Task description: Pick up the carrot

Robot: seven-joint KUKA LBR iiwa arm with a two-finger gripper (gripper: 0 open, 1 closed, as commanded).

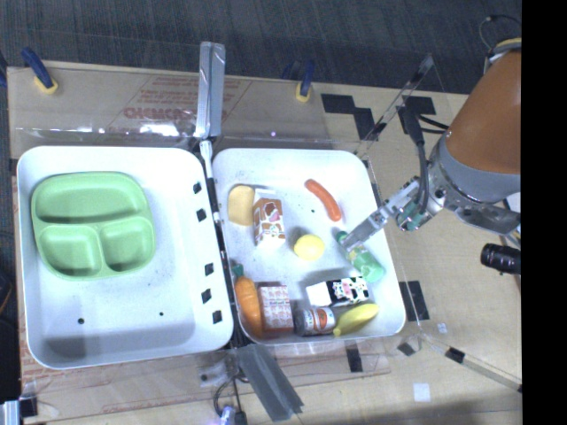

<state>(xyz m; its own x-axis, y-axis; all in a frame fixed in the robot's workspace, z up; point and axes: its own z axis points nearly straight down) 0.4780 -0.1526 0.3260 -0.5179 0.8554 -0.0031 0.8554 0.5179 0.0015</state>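
The carrot (247, 304) lies in the right bin (292, 159), wedged against its left wall at the near corner beside a small carton (275, 305), so a grasp has little side room. The gripper (348, 237) hangs low near the bin's right side, over a green packet (368, 262), well apart from the carrot; I cannot tell its state

Single fixed camera above bench (106, 96), slanted downward, both bins (115, 335) in frame.
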